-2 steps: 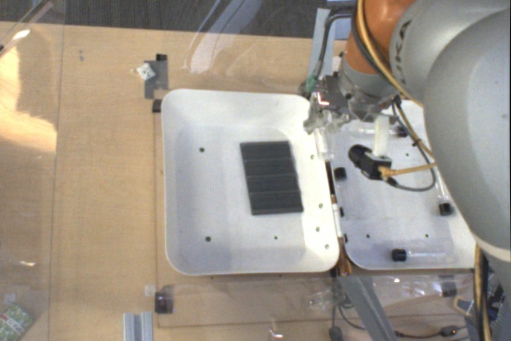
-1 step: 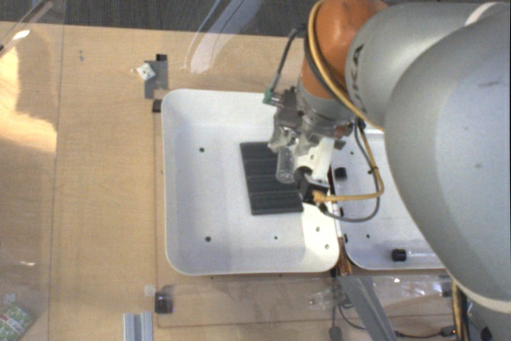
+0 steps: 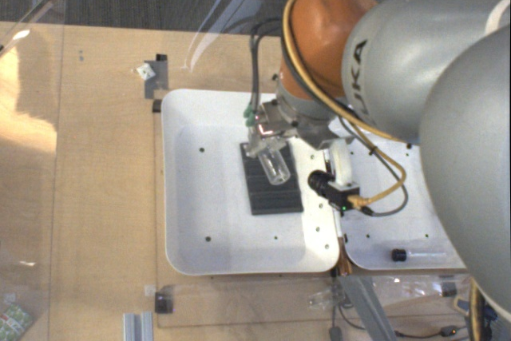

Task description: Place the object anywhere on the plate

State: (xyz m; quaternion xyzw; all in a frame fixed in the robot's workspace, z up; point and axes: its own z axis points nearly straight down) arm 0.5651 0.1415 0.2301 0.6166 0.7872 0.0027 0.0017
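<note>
Though beneath the jaws, plate (image 3: 270, 186) apart.

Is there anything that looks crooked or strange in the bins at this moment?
The dark ridged plate in the left bin lies slightly askew to the bin's walls. The gripper is above it with a clear object. A black-tipped pen-like item lies in the right bin. Nothing looks spilled or damaged.

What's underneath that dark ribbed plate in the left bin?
The dark plate lies flat on the left bin's white floor. The gripper hangs over its upper end. Whatever lies beneath the plate is covered.
</note>
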